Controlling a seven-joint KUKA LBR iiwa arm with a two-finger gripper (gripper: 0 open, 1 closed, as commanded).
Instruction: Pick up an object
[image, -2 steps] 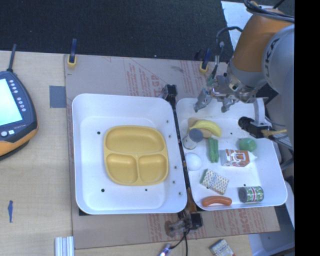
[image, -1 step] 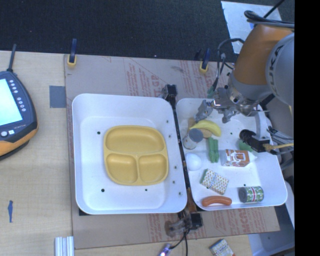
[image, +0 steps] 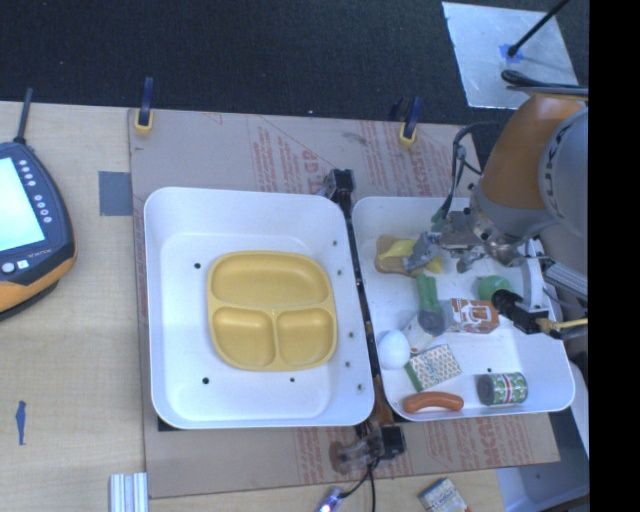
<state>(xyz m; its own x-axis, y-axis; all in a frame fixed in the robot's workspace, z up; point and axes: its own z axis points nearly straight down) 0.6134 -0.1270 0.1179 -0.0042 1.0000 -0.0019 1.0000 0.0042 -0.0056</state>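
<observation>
My gripper (image: 448, 255) hangs over the back of the right bin (image: 560, 385), its two grey fingers spread apart with nothing between them. The left fingertip (image: 427, 250) is right beside a yellow and brown object (image: 395, 253). Just below the gripper lies a green stick (image: 428, 292) with a grey piece (image: 432, 321) at its near end. Other objects in this bin are an orange-brown packet (image: 472, 315), a green lump (image: 492, 288), a white egg (image: 393, 348), a patterned packet (image: 433, 367), a hot dog (image: 432, 402) and a small can (image: 500, 388).
The left bin (image: 170, 300) holds a yellow divided plate (image: 271, 308). A handheld pendant (image: 30, 225) lies at the far left of the bench. Clamps (image: 340, 183) sit between the bins, and the arm's orange band (image: 525, 150) fills the upper right.
</observation>
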